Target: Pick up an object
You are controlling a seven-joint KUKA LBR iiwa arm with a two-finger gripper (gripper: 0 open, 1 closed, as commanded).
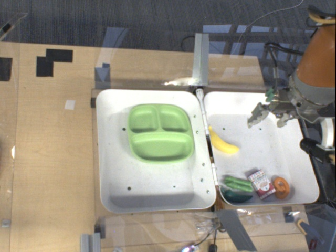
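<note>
A yellow banana (223, 144) lies in the right bin (294, 156), near its left wall. Along that bin's front edge sit a green vegetable (237, 184) on a dark green piece, a small red-and-white box (260, 184) and an orange round fruit (281, 187). My gripper (270, 116) hangs over the bin's back right part, above and to the right of the banana. Its two fingers stand apart with nothing between them.
The left bin (113, 156) holds a light green divided plate (159, 132). A metal post (201, 56) rises behind the seam between the bins. The arm's orange band (317, 56) sits at the right edge, with cables behind it.
</note>
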